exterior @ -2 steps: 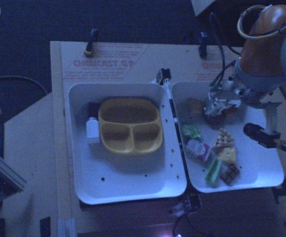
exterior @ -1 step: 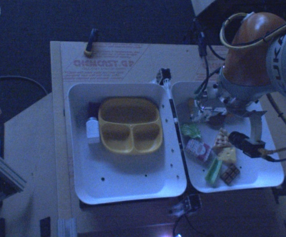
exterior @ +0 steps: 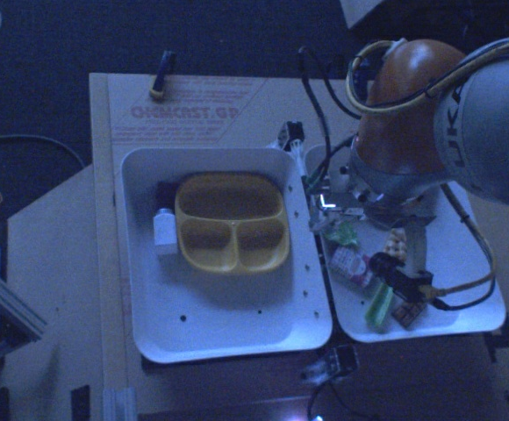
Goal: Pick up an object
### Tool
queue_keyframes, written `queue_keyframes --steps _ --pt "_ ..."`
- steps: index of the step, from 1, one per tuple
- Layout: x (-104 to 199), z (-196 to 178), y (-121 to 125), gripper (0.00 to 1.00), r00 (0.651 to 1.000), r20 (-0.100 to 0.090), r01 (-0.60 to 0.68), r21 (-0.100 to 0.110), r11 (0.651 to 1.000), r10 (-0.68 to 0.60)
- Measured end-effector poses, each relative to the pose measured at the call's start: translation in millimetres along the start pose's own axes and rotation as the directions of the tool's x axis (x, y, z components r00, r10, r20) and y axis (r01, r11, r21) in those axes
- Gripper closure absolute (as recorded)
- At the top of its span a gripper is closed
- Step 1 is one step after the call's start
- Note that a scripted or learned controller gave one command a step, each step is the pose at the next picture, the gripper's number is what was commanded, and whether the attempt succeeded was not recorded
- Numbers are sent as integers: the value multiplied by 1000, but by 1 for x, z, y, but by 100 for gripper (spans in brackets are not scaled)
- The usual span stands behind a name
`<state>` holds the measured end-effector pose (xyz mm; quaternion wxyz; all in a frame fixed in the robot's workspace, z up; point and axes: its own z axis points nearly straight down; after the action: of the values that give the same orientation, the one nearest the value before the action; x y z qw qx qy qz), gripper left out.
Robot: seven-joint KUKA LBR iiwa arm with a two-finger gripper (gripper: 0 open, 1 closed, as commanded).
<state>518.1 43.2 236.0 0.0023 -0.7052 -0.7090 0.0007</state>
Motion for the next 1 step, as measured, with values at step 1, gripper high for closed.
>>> queue_keyframes --steps 1 --pt "43 17 1 100 1000 1 -1 1 1000 1"
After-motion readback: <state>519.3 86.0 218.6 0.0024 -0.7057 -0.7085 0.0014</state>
